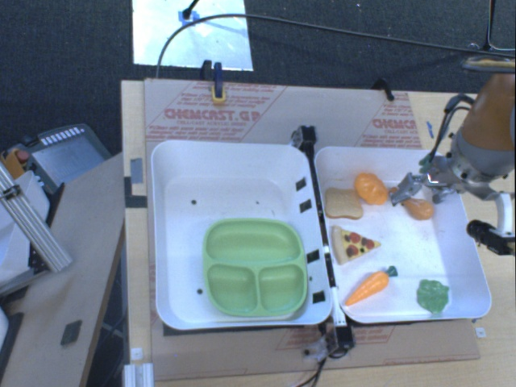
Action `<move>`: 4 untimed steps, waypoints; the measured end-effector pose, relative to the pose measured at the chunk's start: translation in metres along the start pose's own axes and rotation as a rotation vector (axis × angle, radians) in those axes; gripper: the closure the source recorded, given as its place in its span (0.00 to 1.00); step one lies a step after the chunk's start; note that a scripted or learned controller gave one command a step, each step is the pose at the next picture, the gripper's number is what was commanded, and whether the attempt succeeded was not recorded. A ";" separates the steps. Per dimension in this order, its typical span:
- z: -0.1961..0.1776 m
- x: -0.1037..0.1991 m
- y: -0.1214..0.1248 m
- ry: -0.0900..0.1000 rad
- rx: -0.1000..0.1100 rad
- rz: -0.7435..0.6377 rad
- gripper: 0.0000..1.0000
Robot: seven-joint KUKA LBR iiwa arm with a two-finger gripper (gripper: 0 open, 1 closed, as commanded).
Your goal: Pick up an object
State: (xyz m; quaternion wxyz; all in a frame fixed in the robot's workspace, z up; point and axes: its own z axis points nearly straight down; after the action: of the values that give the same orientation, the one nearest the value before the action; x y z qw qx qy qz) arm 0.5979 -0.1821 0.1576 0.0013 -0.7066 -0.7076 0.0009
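So we're looking at the right bin (pixel 476 274) as our landmark here, since that's where all the food toys sit. The gripper (pixel 407 190) hangs over its upper part, right next to a small orange-brown piece (pixel 420 209) and just right of the round orange fruit (pixel 371 188). We honestly can't tell whether the jaws are apart or together from this angle, the metal bits blur into each other, and nothing is clearly pinched between them.

What we think could go wrong: the orange-brown piece and the orange fruit are close together, with the bread slice (pixel 345 204) touching the fruit on its left. If the jaws come down between them, our guess is they nudge one thing aside and close on air, or squeeze the round fruit off-centre so it pops out. The orange-brown piece also sits near the bin's right wall, so a finger might catch the rim.

Other stuff in the right bin: a pizza slice (pixel 355 243) around the middle, a carrot (pixel 369 288) toward the lower left, and a green broccoli-looking lump (pixel 433 295) in the lower right corner. Those three are well apart from each other and look like easier picks to us.

Left of the right bin is the other bin (pixel 173 176), holding a green divided plate (pixel 255 266). The clips (pixel 314 256) along the shared wall shouldn't get in the way. The tabletop (pixel 274 107) behind is cardboard with a clamp (pixel 218 83).
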 end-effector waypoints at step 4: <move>0.017 0.007 0.003 -0.002 -0.009 -0.003 1.00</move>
State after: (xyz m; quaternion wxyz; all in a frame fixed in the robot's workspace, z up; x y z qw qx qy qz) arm 0.6008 -0.1749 0.1402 -0.0026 -0.7057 -0.7085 -0.0017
